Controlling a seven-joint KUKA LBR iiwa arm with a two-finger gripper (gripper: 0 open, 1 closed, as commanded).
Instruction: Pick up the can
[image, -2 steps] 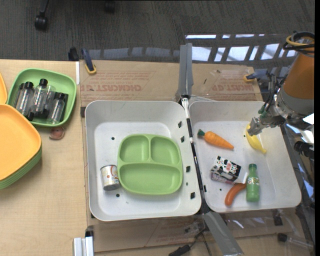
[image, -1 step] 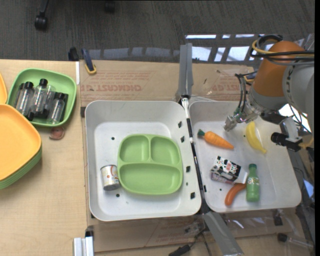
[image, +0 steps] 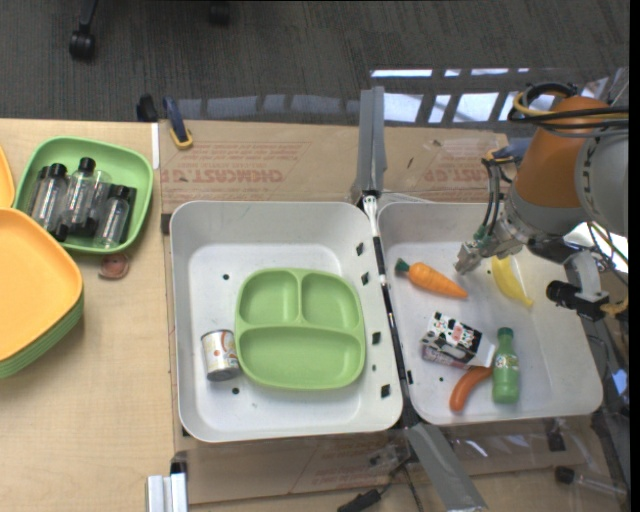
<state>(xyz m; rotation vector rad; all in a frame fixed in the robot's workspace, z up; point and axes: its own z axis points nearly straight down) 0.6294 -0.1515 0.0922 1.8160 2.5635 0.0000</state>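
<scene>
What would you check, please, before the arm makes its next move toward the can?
1. Can located: ok, in the left bin, beside the green divided plate.
2. Can clear to approach from above: ok, nothing lies on it.
3. Room beside the can: not ok, it sits close between the plate and the bin wall.
4. Gripper over the can: not ok, it is in the right bin, near the carrot and banana.
5. Gripper carrying nothing: cannot tell.
6. Can upright: cannot tell, it looks tilted.
</scene>
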